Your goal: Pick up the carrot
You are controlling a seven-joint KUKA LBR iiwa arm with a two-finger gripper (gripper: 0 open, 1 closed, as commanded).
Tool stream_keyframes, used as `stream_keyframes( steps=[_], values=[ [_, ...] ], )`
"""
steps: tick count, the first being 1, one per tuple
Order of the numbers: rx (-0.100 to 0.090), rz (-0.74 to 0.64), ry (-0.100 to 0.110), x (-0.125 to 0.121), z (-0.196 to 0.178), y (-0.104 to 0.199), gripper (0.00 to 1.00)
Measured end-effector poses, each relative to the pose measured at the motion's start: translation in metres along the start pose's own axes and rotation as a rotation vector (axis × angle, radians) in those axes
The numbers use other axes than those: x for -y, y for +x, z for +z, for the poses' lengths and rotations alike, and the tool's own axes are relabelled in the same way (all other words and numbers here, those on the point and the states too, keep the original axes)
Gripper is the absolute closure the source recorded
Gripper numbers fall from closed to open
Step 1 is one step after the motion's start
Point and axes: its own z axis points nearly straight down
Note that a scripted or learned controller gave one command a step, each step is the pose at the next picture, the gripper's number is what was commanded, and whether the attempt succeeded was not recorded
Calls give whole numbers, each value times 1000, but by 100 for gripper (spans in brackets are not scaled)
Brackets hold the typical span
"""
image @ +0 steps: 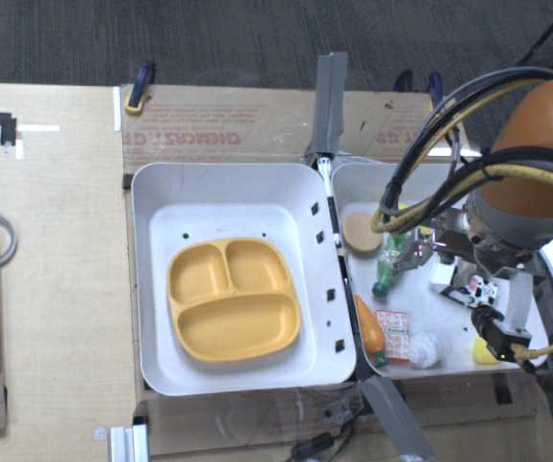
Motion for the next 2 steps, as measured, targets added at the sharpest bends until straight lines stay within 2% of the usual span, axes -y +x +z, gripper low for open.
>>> stream_keyframes(
  steps=[1,2],
  values=[
    [0,179,3,-8,60,-33,0],
    [-1,13,0,-31,73,-125,0]
  ],
)
